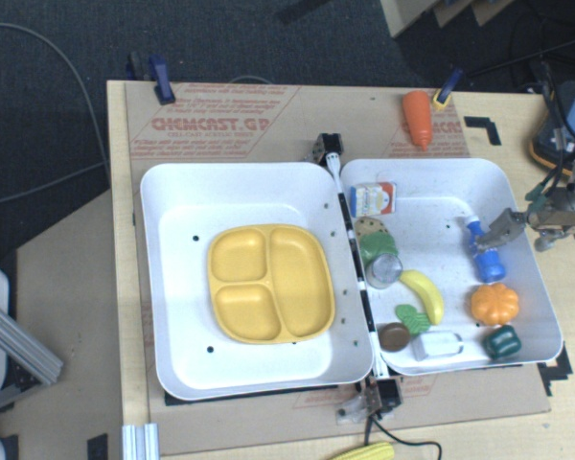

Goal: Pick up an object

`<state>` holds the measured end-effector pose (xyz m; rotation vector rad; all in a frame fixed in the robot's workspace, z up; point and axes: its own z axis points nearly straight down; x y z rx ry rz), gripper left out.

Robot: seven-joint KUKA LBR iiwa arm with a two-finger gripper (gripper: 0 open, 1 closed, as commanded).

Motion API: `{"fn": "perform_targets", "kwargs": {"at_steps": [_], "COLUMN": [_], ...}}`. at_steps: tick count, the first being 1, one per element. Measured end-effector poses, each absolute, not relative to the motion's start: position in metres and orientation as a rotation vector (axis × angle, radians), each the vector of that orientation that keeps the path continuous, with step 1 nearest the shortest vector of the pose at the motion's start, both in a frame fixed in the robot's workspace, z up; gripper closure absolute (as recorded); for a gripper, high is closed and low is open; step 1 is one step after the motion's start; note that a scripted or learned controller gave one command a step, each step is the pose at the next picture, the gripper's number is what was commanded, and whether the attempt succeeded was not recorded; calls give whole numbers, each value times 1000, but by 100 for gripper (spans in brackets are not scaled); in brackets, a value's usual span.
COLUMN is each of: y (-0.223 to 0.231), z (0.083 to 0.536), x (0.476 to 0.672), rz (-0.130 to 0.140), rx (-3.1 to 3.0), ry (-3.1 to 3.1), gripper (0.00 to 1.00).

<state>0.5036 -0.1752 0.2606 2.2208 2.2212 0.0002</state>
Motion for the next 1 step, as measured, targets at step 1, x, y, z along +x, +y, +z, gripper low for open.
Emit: {"fn": "perform_targets", "kwargs": {"at_steps": [1], "y": [-112], "z": [168], "x": [506], "rz": [-1], "rx": [2222], "ry": [2223], "gripper": [0]}}
